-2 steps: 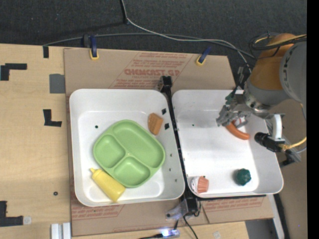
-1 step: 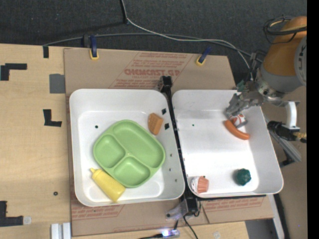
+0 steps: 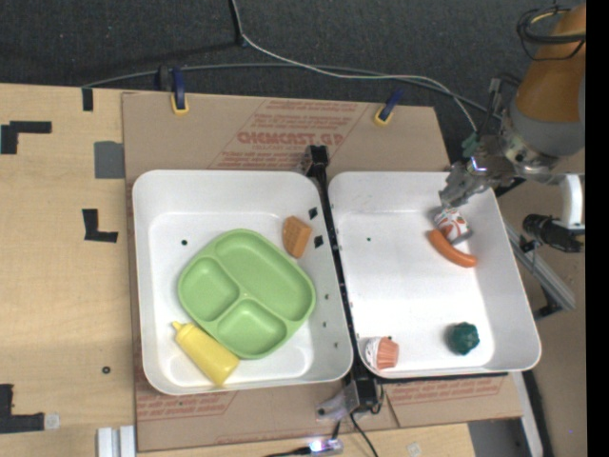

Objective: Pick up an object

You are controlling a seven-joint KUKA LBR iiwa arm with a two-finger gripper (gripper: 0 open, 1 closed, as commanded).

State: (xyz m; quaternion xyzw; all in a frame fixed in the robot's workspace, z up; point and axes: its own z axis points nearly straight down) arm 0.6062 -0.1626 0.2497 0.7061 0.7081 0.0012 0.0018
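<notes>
Arm enters from the right, wrist angled down and leftward over the right bin [image 3: 495, 346]. The jaws [image 3: 457, 198] hang at that bin's upper right, directly above a red-and-white can [image 3: 453, 225] touching an orange sausage [image 3: 452, 248]. Jaw state cannot be determined.

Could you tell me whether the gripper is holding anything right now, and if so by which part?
It cannot be told. The gripper sits right above a small red-and-white object beside the orange sausage in the right bin.
</notes>
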